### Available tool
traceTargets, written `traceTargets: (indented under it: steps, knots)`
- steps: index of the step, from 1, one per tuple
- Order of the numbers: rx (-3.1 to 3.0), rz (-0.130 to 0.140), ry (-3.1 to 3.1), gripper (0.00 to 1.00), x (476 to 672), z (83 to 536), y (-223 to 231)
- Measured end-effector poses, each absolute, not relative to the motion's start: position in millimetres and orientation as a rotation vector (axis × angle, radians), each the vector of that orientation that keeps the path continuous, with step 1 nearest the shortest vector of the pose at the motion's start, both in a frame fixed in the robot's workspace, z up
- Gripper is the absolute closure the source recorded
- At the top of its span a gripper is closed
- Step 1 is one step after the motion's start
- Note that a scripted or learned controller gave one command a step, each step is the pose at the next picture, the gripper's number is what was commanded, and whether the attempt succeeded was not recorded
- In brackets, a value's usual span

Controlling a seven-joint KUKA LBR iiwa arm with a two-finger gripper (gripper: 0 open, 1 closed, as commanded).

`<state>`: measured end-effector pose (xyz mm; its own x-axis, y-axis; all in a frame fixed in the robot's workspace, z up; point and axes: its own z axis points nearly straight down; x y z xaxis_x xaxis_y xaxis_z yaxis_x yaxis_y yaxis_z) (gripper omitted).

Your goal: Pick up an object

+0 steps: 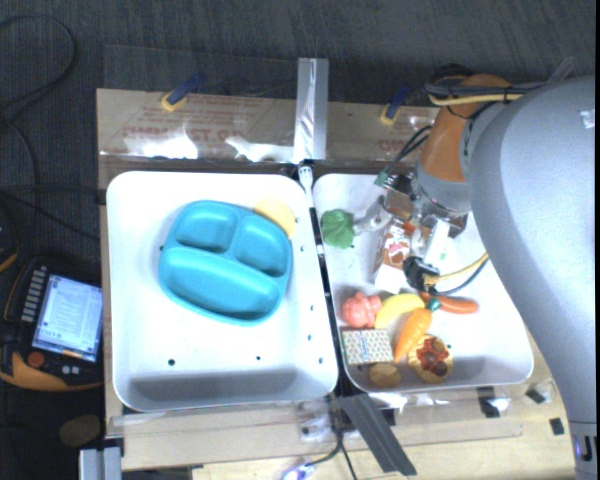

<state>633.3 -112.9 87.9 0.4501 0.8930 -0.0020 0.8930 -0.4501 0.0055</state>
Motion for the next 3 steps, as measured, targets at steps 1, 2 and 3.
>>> traceTargets:
  steps: [1, 2, 3]
  knots:
    - [2.782, 0.007, 1.436, 0.00, 589.8, 88.7, -114.2]
    - [2.784, -0.001, 1.438, 1.00, 589.0, 95.5, -114.6]
    - [2.982, 0.010, 0.970, 1.00, 629.5, 90.4, -117.9]
